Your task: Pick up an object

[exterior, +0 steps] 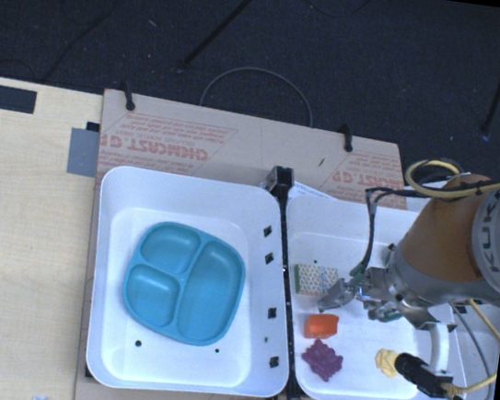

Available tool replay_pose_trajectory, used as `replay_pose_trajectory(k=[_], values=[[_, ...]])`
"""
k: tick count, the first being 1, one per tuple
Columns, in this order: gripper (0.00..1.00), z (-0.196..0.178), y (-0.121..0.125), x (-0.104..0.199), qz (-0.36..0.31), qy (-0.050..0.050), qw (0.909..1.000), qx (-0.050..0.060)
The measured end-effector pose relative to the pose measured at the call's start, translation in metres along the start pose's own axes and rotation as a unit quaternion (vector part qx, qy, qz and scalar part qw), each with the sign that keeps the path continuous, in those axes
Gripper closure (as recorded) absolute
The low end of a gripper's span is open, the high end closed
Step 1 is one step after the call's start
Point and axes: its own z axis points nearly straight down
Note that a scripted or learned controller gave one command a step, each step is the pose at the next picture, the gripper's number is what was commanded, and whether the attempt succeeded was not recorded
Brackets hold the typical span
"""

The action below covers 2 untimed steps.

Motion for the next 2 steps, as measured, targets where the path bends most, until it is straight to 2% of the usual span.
replay_pose_trajectory(k=[1, 2], values=[[0.00, 0.046, 0.000, 0.001, 0.000, -0.001, 1.0000, -0.003], [1.00, 0.033, 0.000, -0.001, 0.004, -0.001, 1.0000, -0.004]])
